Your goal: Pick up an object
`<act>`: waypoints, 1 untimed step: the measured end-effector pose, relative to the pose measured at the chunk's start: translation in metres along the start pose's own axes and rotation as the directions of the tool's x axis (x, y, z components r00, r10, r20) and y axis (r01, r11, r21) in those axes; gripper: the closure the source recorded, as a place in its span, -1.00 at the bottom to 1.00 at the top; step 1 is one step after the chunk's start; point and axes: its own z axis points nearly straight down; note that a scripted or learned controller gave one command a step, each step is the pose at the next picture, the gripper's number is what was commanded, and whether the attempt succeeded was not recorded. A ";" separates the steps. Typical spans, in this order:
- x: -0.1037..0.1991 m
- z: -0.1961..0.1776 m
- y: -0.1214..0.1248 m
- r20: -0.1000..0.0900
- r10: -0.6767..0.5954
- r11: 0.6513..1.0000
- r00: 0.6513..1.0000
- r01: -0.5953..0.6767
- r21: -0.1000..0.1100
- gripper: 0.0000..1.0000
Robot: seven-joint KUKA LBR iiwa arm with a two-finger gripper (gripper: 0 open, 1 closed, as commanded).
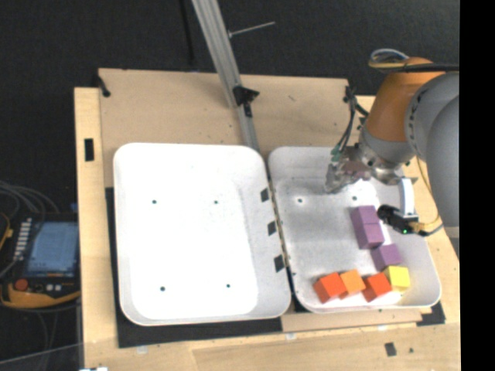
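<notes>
The gripper (338, 178) hangs over the upper part of the right bin (309, 230); whether it is spread or closed cannot be told, and nothing shows in it. Just below it lies a purple block (366, 226), then a smaller purple block (386, 255). Along the bin's near edge sit a yellow cube (398, 276), a red block (377, 286) and two orange blocks (340, 284). The left bin (193, 230) lies beside.

grey arm (410, 122) reaches in from right, hand (338, 178) pointing down.
</notes>
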 end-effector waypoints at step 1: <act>0.002 -0.046 0.007 -0.003 -0.008 1.000 1.000 0.008 -0.002 1.00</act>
